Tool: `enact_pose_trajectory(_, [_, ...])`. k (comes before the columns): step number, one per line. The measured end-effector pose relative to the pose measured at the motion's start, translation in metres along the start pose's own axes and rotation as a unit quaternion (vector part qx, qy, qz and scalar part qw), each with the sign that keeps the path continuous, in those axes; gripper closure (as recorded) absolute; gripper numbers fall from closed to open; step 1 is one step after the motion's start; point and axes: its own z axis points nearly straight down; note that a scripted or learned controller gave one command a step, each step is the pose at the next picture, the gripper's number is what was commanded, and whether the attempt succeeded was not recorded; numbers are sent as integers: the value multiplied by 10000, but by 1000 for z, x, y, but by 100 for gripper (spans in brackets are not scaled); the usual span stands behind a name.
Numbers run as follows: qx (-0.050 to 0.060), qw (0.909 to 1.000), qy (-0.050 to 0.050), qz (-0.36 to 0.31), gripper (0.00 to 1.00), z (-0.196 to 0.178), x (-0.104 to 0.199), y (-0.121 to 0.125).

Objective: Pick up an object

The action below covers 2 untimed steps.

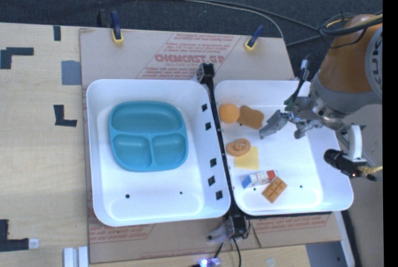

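From the overhead camera I saw the left bin (99, 197) on the desk holding a blue divided plate (149, 135), while the right bin (323, 200) held an orange ball (229, 113), a brown block (251, 117), a round pastry (237, 147), a yellow slab (247, 160), a small carton (257, 178) and a waffle piece (274, 190). The claw (283, 125) hung over the right bin just right of the brown block, fingers parted, gripping nothing.
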Motion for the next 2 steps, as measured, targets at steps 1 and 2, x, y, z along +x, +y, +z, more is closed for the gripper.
enact_pose_trajectory(1, [-65,10000,-8,-17,0,-7,0,3])
enact_pose_trajectory(2, [-42,10000,-8,-11,0,47,-8,-2])
